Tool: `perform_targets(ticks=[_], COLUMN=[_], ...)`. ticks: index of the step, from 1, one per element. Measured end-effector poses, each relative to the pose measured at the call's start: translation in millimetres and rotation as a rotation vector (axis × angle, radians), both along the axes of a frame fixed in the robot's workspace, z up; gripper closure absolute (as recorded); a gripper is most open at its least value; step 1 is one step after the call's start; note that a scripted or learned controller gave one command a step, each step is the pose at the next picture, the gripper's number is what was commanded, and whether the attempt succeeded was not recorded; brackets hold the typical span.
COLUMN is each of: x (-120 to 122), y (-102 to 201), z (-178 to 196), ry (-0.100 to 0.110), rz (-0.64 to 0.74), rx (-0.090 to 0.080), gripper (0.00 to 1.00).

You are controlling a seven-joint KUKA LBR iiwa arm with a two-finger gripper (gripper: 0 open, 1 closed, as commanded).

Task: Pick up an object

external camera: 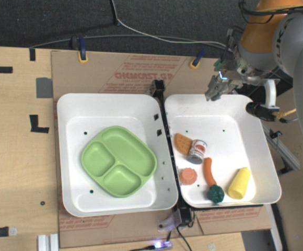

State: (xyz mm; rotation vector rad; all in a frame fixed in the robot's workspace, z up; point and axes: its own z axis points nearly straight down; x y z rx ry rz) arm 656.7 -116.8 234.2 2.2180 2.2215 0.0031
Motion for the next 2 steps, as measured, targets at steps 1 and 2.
perform_targets(ticks=[1,2], x=[-14.2,-23.0], y=[51.4,105.7], z=[8.3,10.9], ry=[0.004,0.005], rz=[0.004,0.005], rx=[0.002,0.002], gripper=[1.00,1.00])
